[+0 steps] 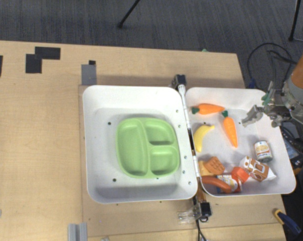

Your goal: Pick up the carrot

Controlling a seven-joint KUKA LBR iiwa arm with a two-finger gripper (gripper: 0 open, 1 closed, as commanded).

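Observation:
Two orange carrots with green tops lie in the right bin [287, 185]. One carrot [208, 109] lies crosswise near the bin's far left corner. The other carrot [230, 130] lies at a slant just right of it, top pointing away. My gripper [266, 114] hangs over the bin's far right side, roughly a carrot's length to the right of the slanted carrot and apart from both. Nothing is seen in its grasp.
A yellow banana [201, 136] lies left of the slanted carrot. A small can [262, 150], a brown-and-white carton [257, 169], a waffle-like piece [212, 165] and red toy food [236, 176] crowd the bin's near side. The left bin [99, 109] holds a green divided plate [146, 145].

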